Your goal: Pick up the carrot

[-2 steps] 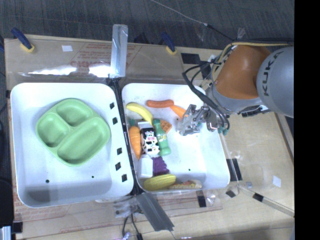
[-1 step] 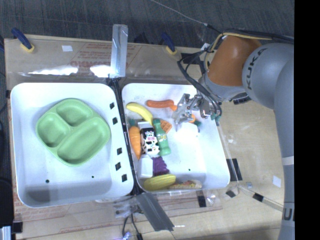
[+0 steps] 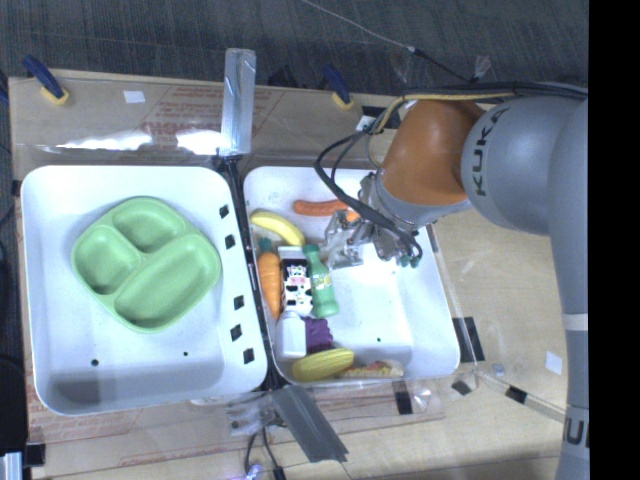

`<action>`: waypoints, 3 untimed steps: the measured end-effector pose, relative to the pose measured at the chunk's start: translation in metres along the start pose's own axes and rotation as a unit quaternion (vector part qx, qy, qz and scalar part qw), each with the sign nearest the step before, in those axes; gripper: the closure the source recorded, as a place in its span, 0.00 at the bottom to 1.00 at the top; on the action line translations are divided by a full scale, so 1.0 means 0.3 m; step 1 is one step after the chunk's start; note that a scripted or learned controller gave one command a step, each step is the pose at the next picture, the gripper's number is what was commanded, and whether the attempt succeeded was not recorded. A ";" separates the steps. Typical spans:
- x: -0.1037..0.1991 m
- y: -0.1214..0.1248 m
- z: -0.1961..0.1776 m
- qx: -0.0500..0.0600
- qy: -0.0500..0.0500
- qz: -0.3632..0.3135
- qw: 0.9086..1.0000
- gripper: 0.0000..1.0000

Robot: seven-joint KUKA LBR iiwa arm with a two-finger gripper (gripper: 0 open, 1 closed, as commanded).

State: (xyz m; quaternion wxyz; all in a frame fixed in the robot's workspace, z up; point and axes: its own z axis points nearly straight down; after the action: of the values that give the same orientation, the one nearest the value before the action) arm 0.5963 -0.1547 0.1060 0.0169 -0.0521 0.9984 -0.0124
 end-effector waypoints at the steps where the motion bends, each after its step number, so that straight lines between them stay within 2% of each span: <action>1: -0.176 -0.018 -0.259 -0.014 0.010 -0.176 0.984 0.00; 2: -0.108 -0.108 0.002 -0.013 0.008 -0.196 0.981 0.00; 3: -0.124 -0.185 0.016 -0.012 0.002 -0.285 0.958 0.00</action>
State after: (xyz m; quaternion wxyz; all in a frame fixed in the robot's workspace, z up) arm 0.6392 -0.2062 0.1039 0.0102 -0.3347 0.9423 -0.0045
